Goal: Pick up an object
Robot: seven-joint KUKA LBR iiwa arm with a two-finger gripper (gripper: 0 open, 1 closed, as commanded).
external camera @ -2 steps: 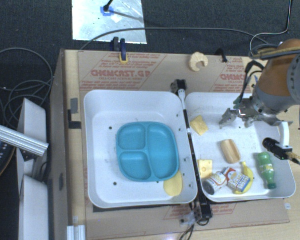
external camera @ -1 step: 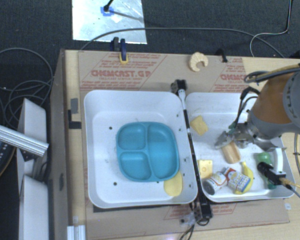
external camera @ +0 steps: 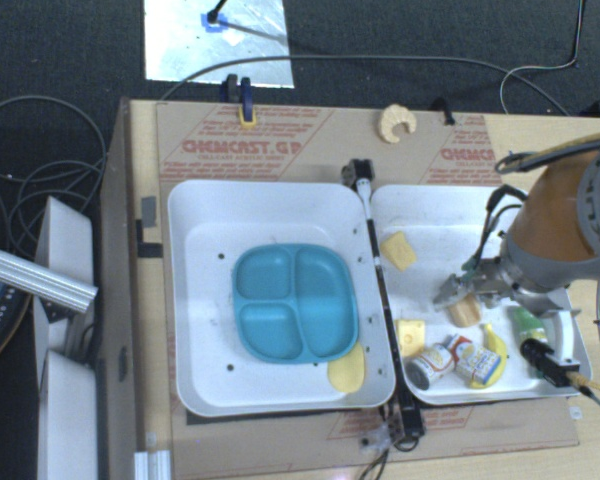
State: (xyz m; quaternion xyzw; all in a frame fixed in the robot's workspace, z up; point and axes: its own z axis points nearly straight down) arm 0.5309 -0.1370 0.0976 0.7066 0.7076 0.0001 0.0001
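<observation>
A small can (external camera: 432, 361) lay nearest, in the right bin (external camera: 430, 203) among scattered toy foods, apparently loose for picking, while the gripper (external camera: 460, 293) hung low over a tan piece (external camera: 465, 313), its opening impossible to tell.

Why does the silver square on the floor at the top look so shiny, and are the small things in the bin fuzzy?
In the camera view, the silver sheet throws light back, so it glares white. The small things by the gripper in the right bin look soft and blurry, so their labels can't be read. The blue plate in the left bin is evenly lit, with faint shadows.
</observation>
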